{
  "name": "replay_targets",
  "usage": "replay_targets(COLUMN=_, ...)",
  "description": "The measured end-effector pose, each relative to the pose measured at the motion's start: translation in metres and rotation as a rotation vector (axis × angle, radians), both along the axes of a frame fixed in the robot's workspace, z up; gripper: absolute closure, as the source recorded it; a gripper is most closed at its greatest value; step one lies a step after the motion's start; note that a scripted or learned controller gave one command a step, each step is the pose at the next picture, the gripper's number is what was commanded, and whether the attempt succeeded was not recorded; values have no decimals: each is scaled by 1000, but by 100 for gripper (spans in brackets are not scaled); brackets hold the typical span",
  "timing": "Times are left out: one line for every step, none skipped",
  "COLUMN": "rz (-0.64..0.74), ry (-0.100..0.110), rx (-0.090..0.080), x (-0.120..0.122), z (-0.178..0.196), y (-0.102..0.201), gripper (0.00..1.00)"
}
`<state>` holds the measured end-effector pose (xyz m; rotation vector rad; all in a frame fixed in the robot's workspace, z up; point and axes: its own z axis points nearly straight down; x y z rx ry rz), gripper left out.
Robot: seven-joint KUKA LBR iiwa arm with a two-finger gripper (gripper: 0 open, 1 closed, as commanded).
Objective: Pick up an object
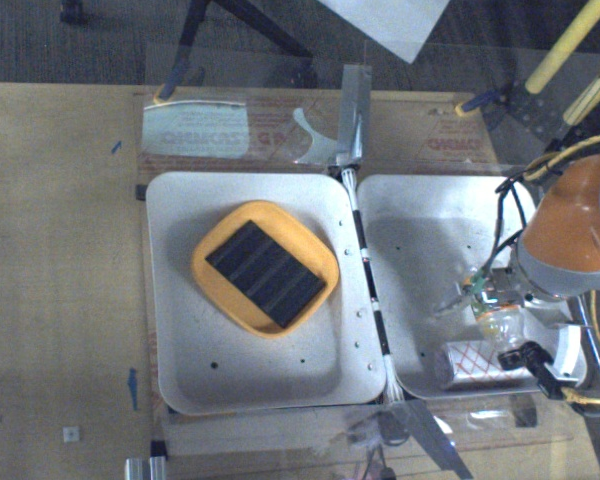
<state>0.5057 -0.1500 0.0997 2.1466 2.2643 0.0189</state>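
Here, the gripper (pixel 500 313), its grip state impossible to tell, hangs just above the red-checked box (pixel 477 363), seemingly lining up a pick.

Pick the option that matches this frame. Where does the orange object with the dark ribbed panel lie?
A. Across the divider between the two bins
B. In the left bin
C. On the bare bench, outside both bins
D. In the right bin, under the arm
B. The orange object lies wholly inside the left bin, apart from the divider, while the arm works over the right bin.
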Motion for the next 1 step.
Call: replay_targets(rz=66, ry=24, rx=4, x=52, z=98, y=25, gripper=100)
